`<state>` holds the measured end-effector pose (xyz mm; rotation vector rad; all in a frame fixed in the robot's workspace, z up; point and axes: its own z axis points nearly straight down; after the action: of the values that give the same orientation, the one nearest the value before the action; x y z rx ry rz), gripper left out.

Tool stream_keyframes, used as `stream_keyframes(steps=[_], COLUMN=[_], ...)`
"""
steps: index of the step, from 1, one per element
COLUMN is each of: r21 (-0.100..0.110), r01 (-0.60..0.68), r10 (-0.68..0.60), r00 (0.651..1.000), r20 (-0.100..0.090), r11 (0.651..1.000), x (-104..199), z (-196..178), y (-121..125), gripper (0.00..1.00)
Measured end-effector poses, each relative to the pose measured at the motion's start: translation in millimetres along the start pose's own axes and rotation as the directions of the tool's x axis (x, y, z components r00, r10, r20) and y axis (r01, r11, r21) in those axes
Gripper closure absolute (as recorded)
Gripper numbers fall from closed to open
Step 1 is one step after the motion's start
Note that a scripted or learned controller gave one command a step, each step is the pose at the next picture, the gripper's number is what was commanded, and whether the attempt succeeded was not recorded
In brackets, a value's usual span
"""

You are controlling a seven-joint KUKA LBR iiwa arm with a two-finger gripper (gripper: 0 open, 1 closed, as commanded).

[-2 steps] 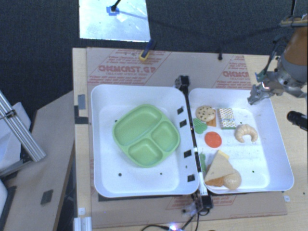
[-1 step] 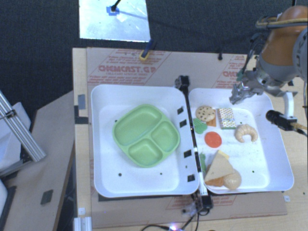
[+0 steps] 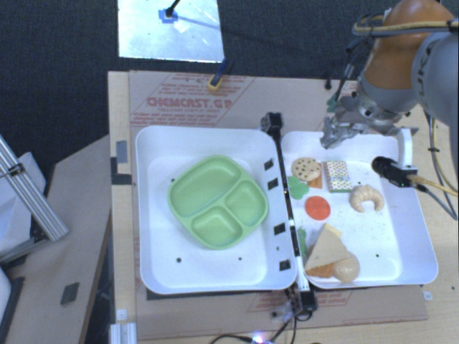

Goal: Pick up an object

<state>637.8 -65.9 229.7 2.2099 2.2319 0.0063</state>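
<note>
Hovering over the cookie (image 3: 306, 168) and wafer (image 3: 337, 175), gripper (image 3: 336, 136) state unclear.

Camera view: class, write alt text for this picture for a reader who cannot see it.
A grey robot arm's gripper hovers over the far edge of the right white bin, which holds toy food: a cookie, a croissant, a tomato slice and a sandwich wedge. The left white bin holds a green divided plate.

Even overhead light is washing my two white bins (image 3: 215, 138) bright; shadows are lying faint, edges are blurring slightly.
</note>
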Motion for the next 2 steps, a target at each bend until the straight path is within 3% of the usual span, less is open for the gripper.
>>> stream_keyframes(steps=[2], r21=[0.0], r01=[0.0], r10=[0.0], r00=[1.0], r20=[0.0], r11=[1.0], x=[111.9], z=[-5.4], y=[9.8], gripper=[1.0])
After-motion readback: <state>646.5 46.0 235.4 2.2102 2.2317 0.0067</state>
